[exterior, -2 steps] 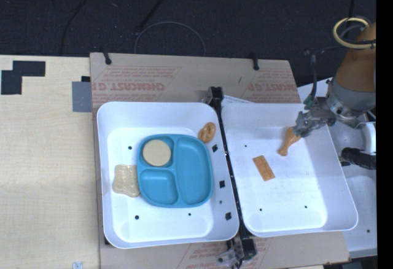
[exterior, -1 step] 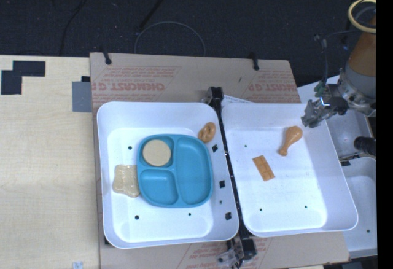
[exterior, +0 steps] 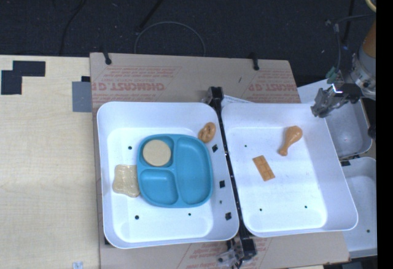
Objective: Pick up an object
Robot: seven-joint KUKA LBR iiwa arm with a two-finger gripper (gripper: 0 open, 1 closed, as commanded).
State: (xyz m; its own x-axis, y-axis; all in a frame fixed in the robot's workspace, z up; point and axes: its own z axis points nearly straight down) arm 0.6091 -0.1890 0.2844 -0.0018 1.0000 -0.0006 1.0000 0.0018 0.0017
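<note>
two shallow white bins are seen side by side on a sheet of brown cardboard (exterior: 184,80) printed with red lettering, which is laid over a pale wooden bench (exterior: 43,163). a black clamp strip (exterior: 224,169) is set along the seam between the bins. beyond the bench, dark carpeted floor (exterior: 245,10) is crossed by loose black cables (exterior: 166,34), and dark rectangular patches (exterior: 24,74) are marked on the bench top at far left.

in the left bin (exterior: 116,225) a blue divided tray (exterior: 178,172) is placed, with a round tan biscuit (exterior: 156,152) resting in its upper-left compartment. a pale slice of toast (exterior: 126,180) is laid just beside the tray's left edge, touching it, and a small brown pretzel-like piece (exterior: 207,132) is found near the tray's upper right corner, against the bin wall.

in the right bin (exterior: 295,212) an orange-brown drumstick (exterior: 290,139) is seen lying toward the upper right, and a flat orange cracker (exterior: 264,167) is set below and left of it, apart from it.

the gripper (exterior: 324,102) is held at the right bin's upper right corner, above the rim and well apart from every object; whether it is open or closed cannot be told at this size. nothing is seen carried by it. a second white container (exterior: 350,132) is glimpsed at far right, beside the bin.
</note>
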